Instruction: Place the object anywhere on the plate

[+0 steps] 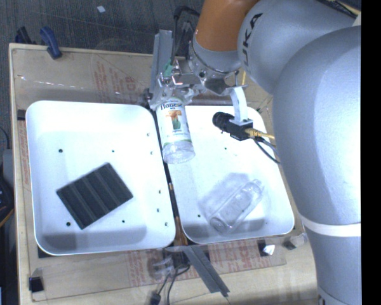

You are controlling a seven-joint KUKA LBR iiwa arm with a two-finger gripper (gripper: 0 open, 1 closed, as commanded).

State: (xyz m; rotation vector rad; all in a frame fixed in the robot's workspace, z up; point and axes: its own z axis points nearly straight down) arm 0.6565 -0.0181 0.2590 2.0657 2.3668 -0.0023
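So the gripper (169,97) has its fingers closed on the top of a clear plastic bottle (176,134) with an orange-and-white label, hanging tilted right above the seam between the two bins. The dark ribbed plate (94,194) lies flat in the left bin (44,122), toward its front-left, with plenty of bare white floor around it. A second clear bottle (235,202) lies on its side in the right bin (273,196), near the front rim. The arm (292,49) comes in from the right, with the orange band above the wrist at the bins' back edge.
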